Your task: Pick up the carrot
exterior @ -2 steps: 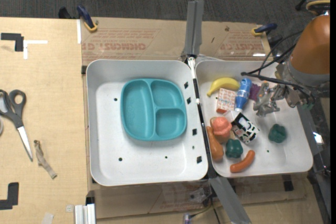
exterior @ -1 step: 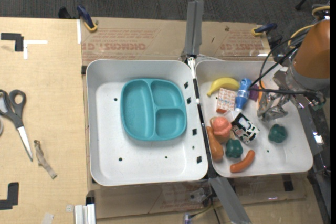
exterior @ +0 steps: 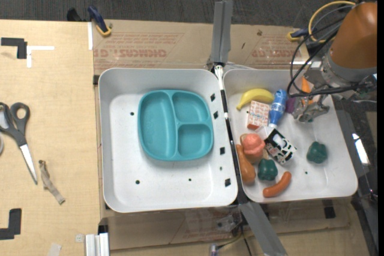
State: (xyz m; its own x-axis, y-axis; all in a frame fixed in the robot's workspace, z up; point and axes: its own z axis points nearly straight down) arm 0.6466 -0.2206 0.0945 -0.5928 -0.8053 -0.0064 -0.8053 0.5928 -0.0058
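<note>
On the counter at the far left lie a pair of scissors, well away from the work. The left bin carries a teal divided plate and plays no part in this step.

Just past the dividing wall, in the right bin, the carrot lies flat along the bin's left wall, near the front. It is an orange tapered piece running roughly front to back. A pink lump touches its rear end, a dark green piece sits just beside it on the right, and a reddish sausage lies near its front end. Further back are a banana, a small carton and a blue bottle.

The gripper hangs over the rear right part of this bin, well apart from the carrot, under the arm's orange band. Whether it is spread or closed cannot be told from this angle, and nothing is seen in its grasp.

To do the reach well, I judge it should cross to the front left and come straight down over the carrot's middle. It should close across the narrow width, so one side slips between carrot and wall and the other stays clear of the green piece. The sausage is similar in colour and easily mistaken for the target.
</note>
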